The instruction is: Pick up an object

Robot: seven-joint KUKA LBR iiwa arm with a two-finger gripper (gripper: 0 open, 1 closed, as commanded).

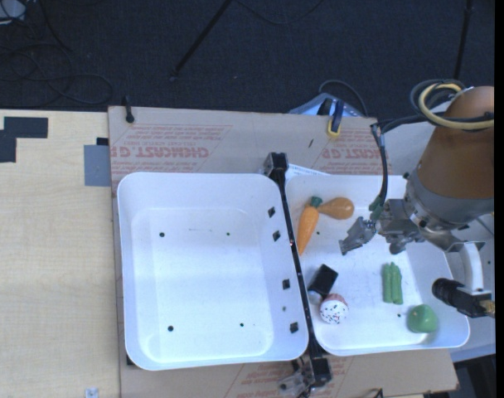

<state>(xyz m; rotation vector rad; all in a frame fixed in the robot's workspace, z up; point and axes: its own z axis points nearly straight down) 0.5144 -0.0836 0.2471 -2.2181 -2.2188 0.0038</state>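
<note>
Reaching in from the right, hand (357, 237) hovers over right bin (451, 338).

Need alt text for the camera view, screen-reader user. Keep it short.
The grey arm's two-finger gripper hangs over the right white bin, above the toys and touching none. In that bin lie an orange carrot, an orange pear-shaped toy, a black block, a white spotted ball, a green bean pod and a green ball.
</note>
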